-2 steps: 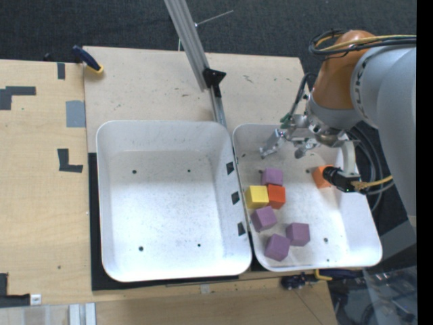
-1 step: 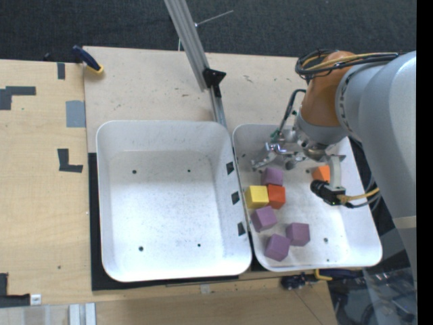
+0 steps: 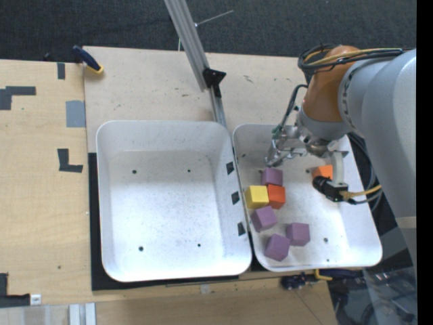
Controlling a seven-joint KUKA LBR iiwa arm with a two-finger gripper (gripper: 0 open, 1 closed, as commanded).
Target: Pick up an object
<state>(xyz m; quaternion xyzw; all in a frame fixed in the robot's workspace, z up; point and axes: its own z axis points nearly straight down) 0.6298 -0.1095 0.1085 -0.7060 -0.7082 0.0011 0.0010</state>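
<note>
1. Pale wooden bench (image 3: 40,181) carries two shallow white bins side by side; the left bin (image 3: 108,141) lies beside the right bin (image 3: 369,249), their rims touching.
2. Blocks cluster at the right bin's left side: a yellow block (image 3: 257,196) touching an orange block (image 3: 276,194), a purple block (image 3: 272,177) just above them, and three more purple blocks below.
3. Further right, the gripper (image 3: 276,156) hangs just above the upper purple block.
4. To do this well, I judge the descent should centre on that purple block, clear of its orange and yellow neighbours.
5. Whether the fingers are parted or closed I cannot tell; nothing is visibly held.
</note>
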